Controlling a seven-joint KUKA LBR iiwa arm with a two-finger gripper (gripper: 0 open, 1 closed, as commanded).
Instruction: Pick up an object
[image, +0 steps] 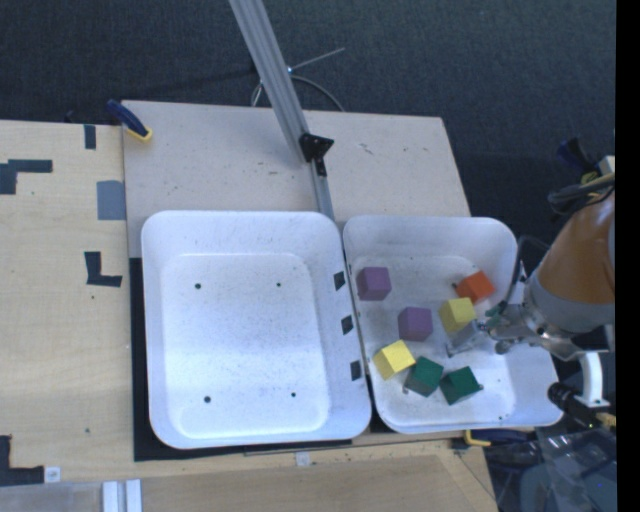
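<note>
The right bin holds several small blocks. Two purple ones lie toward its left and middle, an orange one and a yellow one toward the right. A second yellow block and two green blocks sit near the front. My gripper reaches in from the right, low inside this bin. It is just below the right yellow block and above the right green block. No block shows between its fingers.
The left bin stands beside the right one, their rims meeting in the middle. A grey metal bar slants down from the top to the bins' shared back edge. The arm hangs over the right bin's right rim.
</note>
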